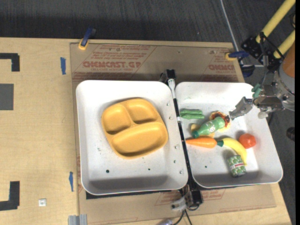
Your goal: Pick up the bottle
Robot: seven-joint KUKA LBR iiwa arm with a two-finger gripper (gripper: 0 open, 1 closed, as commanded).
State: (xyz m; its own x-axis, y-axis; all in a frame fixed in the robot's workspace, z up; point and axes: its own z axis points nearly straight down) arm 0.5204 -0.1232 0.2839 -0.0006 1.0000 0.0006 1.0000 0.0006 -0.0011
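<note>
The bottle is a small green one with a yellow label and a red-orange top. It lies on its side in the middle of the right bin, tilted up to the right. My gripper reaches in from the right edge and hangs just right of the bottle's top end, close to it. Nothing shows in its grasp.
Around the bottle lie a green vegetable, a carrot, a banana, a red tomato and a small can. The left bin holds a yellow divided plate.
</note>
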